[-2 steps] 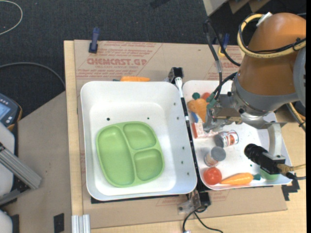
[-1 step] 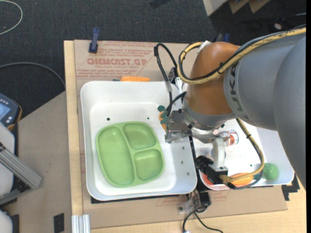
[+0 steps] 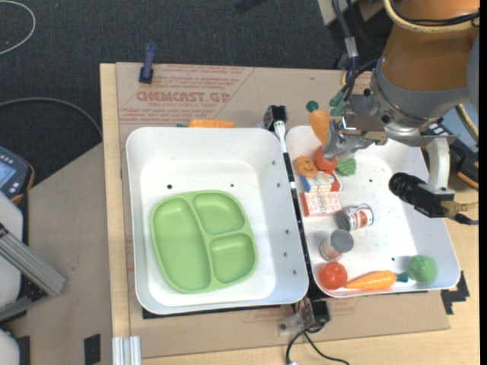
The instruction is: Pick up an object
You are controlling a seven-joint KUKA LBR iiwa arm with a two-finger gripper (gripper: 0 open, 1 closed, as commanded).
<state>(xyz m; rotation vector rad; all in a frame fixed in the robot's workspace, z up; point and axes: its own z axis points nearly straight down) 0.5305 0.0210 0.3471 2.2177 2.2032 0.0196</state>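
Gripper (image 3: 340,144) over right bin (image 3: 437,226) by small red toy (image 3: 326,162) (green-leafed); grip state can't tell.

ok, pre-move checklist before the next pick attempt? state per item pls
1. Gripper over the right bin, above the toy pile at its far left corner: ok.
2. Something between the fingers: cannot tell, the wrist blocks the view.
3. Target near the gripper: ok, a small red piece and a green piece lie just below it.
4. Crowding: not ok, the carrot, red-and-white carton and orange toy sit tightly together.
5. Other pick options: ok, two cans, a tomato and a green ball lie more apart.
6. Left bin holds the green divided tray: ok.
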